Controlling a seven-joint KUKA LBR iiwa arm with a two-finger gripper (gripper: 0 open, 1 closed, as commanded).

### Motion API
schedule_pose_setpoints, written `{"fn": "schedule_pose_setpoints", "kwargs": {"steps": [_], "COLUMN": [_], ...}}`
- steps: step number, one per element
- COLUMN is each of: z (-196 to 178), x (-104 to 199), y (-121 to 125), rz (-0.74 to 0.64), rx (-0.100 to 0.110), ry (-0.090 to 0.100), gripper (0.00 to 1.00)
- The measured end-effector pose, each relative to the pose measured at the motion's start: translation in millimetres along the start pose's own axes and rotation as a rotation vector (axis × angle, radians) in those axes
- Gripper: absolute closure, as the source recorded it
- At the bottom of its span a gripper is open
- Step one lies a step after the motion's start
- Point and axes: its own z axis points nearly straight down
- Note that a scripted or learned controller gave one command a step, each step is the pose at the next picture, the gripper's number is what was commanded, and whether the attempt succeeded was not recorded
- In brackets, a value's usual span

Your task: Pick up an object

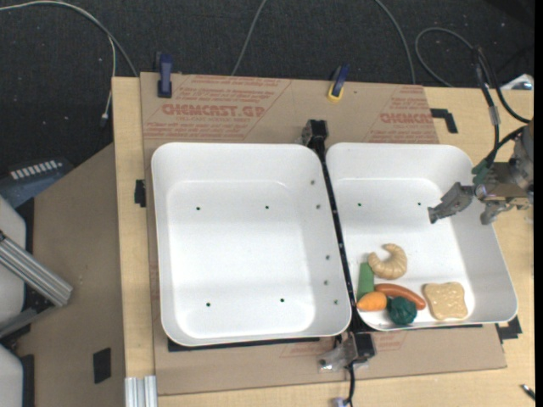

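jaws spread, gripping nothing, above right bin, croissant below.

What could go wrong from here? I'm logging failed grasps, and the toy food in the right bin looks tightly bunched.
1. The tan plastic croissant, green stick-shaped vegetable, orange carrot-like piece, red sausage-shaped piece and dark green broccoli-like lump lie packed together, so the end effector may catch two or wedge between them.
2. The beige toast slice lies flat near the shallow white right bin's rim; the grasp could slip or hit the wall.
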Motion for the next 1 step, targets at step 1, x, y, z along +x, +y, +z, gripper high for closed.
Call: {"fn": "schedule_pose_setpoints", "kwargs": {"steps": [1], "z": [0.0], "x": [0.0], "y": [0.0], "rz": [0.000], "rx": [0.000], "ry": [0.000], "gripper": [0.00]}}
